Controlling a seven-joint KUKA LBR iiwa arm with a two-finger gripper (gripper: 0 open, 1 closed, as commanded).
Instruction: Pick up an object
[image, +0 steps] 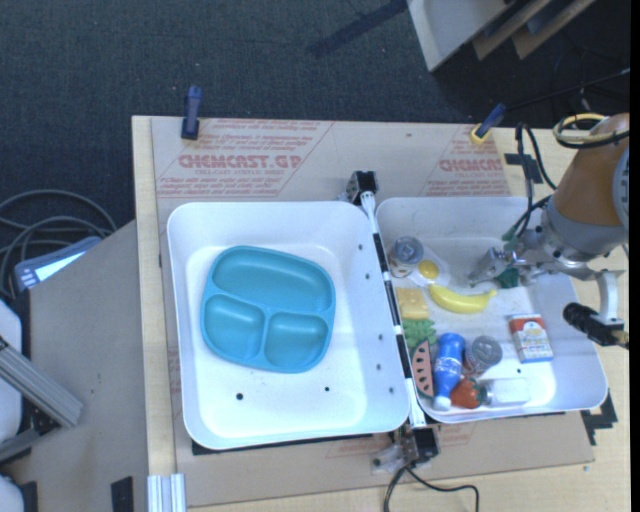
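Note:
My gripper (493, 268) hangs low over the back of the right bin (585, 375), just above and to the right of a yellow banana (460, 297). The grey arm with its orange band (590, 190) comes in from the right. Several small objects lie in this bin. Among them are a blue bottle (448, 360), a watermelon slice (424, 366), a red and white box (530, 337), a grey cap (485, 352), a yellow block (412, 303), a green piece (416, 328) and a grey round item (406, 250). Nothing shows in the gripper's hold.
The left bin (200, 240) holds a blue divided plate (268, 308). A black clamp (362, 185) joins the two bins at the back, with another clamp (412, 445) at the front. Cables (40, 225) lie off the bench to the left.

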